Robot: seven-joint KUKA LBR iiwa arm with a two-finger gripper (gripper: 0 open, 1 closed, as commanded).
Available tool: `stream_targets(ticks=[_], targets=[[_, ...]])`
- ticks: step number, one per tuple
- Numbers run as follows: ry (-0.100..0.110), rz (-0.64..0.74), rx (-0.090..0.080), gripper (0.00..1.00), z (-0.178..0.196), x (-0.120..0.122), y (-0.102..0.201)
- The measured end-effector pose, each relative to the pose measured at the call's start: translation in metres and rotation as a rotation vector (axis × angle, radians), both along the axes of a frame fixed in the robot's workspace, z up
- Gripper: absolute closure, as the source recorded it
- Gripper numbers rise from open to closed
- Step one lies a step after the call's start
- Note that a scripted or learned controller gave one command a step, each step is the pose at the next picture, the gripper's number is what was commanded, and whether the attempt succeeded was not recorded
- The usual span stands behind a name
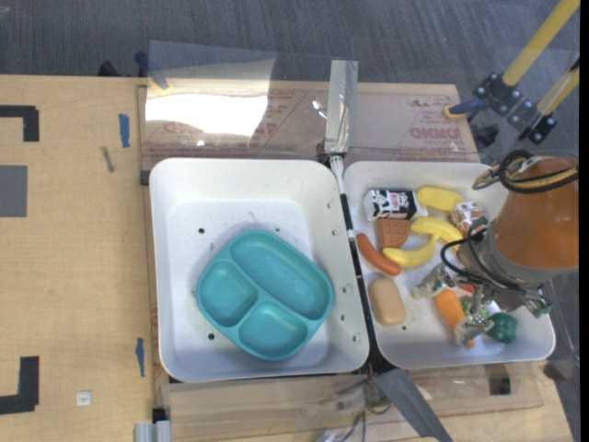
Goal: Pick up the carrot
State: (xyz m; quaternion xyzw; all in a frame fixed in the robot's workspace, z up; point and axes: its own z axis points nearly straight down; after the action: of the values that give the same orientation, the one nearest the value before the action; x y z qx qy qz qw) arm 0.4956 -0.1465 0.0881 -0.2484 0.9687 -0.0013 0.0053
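The claw (463, 304) is down in the right bin (538, 346), low among the toy food, and from where I stand I cannot tell whether it is open or closed, because the wrist and its cables crowd over it.

The carrot (450, 309) lies right at the claw, on the bin floor, its leafy green end (502, 330) just past the claw toward the bin's near corner.

What worries me is the crowding. The tan potato-like piece (387, 302) sits just to the claw's far side, toward the divider. The red sausage (377, 254) and yellow bananas (425, 238) lie a little beyond, near enough to be nudged. The carrot is small, smooth and tapered, so it might squirt out sideways or tip from a pinch that lands off centre. The dangling cables could also snag something on the lift.

The carrot itself is bright orange, short and stubby, lying on its side and partly masked by the claw.
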Motion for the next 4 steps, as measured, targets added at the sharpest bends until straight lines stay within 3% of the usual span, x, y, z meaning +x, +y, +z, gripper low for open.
stream_targets(ticks=[1,2,3,4], targets=[[0.000,-0.001,-0.002,1.00,0.011,0.000,0.000],[0.002,0.000,-0.002,0.00,0.010,0.000,0.000],[-0.006,0.001,-0.001,1.00,0.021,0.002,0.001],[-0.004,0.001,-0.001,0.00,0.021,0.002,0.001]])
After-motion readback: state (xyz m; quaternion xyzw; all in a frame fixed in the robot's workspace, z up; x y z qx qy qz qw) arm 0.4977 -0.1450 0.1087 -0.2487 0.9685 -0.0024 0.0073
